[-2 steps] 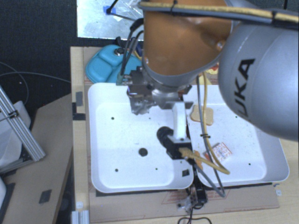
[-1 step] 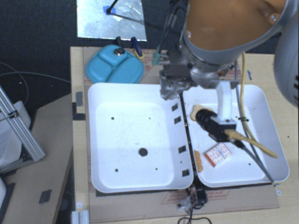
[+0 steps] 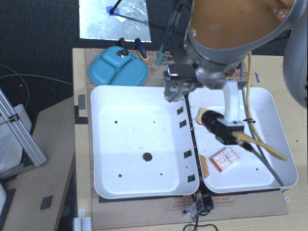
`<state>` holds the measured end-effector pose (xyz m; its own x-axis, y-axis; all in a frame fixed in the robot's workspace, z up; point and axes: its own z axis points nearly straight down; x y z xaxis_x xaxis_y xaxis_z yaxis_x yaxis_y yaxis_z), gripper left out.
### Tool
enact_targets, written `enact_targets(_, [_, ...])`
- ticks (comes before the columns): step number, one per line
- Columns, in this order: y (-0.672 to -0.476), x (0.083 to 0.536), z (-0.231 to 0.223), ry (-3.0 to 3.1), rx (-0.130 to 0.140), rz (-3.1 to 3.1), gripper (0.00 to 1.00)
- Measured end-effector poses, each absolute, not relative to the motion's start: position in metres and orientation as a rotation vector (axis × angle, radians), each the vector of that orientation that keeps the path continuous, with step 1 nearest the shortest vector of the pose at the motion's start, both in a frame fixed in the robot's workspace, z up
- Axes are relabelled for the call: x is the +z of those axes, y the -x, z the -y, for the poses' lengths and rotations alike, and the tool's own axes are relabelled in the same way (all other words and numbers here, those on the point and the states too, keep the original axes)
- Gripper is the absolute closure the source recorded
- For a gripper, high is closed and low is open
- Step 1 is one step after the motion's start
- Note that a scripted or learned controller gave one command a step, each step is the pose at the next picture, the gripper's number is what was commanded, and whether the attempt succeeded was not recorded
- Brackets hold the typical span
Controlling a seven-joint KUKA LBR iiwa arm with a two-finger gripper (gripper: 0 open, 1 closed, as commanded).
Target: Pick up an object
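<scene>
Right at the left bin's (image 3: 103,143) far right corner, hand (image 3: 176,91), open or closed unclear.

Two bins (image 3: 130,129), one box (image 3: 225,159), one blue container (image 3: 118,67).

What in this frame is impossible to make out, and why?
From the camera view:
- Far end of the right bin: covered by the arm.
- The yellowish thing in that bin: mostly behind robot hardware, kind unclear.
- The box, orange and white: print too small to read.
- The dark spot in the left bin: too small to tell object from hole.
</scene>
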<state>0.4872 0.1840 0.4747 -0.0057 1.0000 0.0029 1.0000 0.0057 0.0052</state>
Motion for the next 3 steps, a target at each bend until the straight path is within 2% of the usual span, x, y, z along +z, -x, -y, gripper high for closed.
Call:
enact_targets(1, [-0.486,0.41,-0.23,-2.215,-0.006,-2.231,1.0])
enact_targets(2, [-0.487,0.425,-0.228,-2.215,0.007,-2.227,1.0])
enact_targets(3, [-0.487,0.485,-0.155,-2.224,0.012,-2.212,1.0])
